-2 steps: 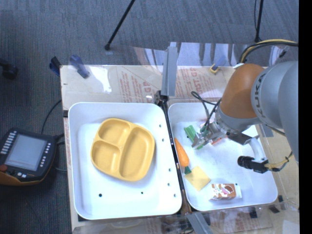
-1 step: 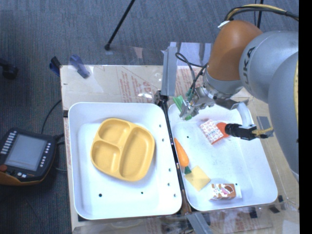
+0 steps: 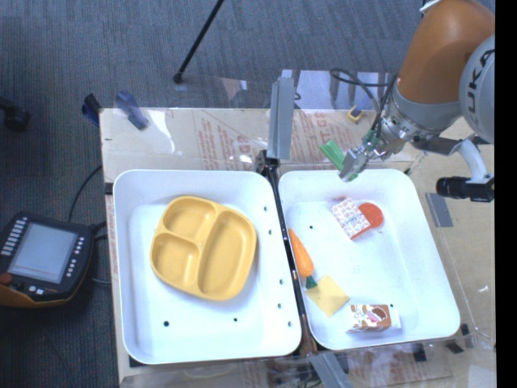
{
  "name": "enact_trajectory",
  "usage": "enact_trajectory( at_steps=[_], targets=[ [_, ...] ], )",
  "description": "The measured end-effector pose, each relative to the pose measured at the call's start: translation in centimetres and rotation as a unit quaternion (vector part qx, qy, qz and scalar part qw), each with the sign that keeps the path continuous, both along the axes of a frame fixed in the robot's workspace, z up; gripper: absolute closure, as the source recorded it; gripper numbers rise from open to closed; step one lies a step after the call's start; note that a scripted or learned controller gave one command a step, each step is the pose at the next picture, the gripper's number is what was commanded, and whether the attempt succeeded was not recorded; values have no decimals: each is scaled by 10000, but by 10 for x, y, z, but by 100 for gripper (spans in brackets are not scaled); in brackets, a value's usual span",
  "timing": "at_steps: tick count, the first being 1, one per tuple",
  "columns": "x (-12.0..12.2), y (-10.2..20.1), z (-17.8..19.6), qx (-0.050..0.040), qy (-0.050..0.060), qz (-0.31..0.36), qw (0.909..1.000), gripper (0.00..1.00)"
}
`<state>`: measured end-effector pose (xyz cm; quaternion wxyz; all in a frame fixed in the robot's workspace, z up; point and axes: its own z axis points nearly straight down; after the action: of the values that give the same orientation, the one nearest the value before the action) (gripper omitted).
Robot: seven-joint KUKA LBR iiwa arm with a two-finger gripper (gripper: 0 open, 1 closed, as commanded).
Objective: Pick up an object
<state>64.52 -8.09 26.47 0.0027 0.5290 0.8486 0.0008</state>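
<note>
Jaws' state cannot be told; the gripper point(image 3: 353, 168) hangs over the right bin's point(image 3: 420, 217) far rim, packet point(image 3: 350, 217) just below, open floor beside it.

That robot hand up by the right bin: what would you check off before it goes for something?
1. Hand carrying nothing: cannot tell; something green sits beside it.
2. Items within the right bin: ok.
3. Carrot apart from the yellow wedge: not ok, they touch.
4. Patterned packet nearest the hand: ok.
5. Snack packet away from the wall: not ok, near the front rim.
</note>
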Motion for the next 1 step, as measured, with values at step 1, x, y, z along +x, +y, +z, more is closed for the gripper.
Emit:
enact_trajectory(
  at_steps=[1],
  targets=[
    [0, -5, 3, 5, 28, -29, 10000, 100]
  ],
)
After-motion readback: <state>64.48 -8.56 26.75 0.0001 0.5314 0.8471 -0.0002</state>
